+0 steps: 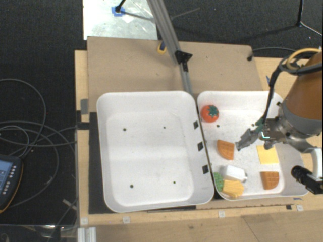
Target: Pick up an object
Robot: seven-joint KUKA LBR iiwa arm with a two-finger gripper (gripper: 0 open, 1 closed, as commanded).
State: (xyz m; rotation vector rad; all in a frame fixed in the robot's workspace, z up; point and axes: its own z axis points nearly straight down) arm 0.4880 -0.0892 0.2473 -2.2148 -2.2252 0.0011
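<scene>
Two white bins (151, 102) sit side by side on a brown bench. Gripper (246, 140) hovers in the right bin; finger state cannot be told. Orange wedge (225, 149) lies near, at its 8 o'clock, untouched.

Arm entering from right, gripper (246, 141) lowered, angled left, apparently empty

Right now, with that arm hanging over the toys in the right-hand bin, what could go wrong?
The tool sits right beside the orange wedge, at its edge rather than over it, so it might nudge the wedge aside instead of gripping it. The green piece, white block and yellow wedge lie bunched in the bin's near corner; a grab there could catch two or jam against the bin wall. The round tomato could roll away.
</scene>
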